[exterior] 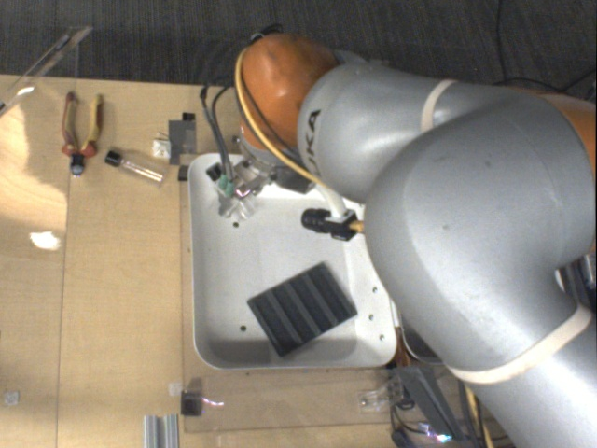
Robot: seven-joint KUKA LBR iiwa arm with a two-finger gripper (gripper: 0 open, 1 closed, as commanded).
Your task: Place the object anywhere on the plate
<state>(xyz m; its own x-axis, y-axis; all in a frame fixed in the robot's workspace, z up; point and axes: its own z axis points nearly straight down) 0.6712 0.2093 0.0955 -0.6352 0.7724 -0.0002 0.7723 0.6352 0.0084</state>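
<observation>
Plate, dark and ribbed, lies in the bin's near half, long axis slanted. Hand hangs at the far left corner, well apart; its opening I cannot tell, nor any object in it.

Below your tool the bin floor lies bare down to the ribbed black block; the bin's corner walls crowd it above and left.

This looks like a robot lab or workshop. A big grey robot arm reaches over a wooden bench. Left of its gripper lie red-handled pliers and a small glass tube. Below it sits a white bin.
</observation>
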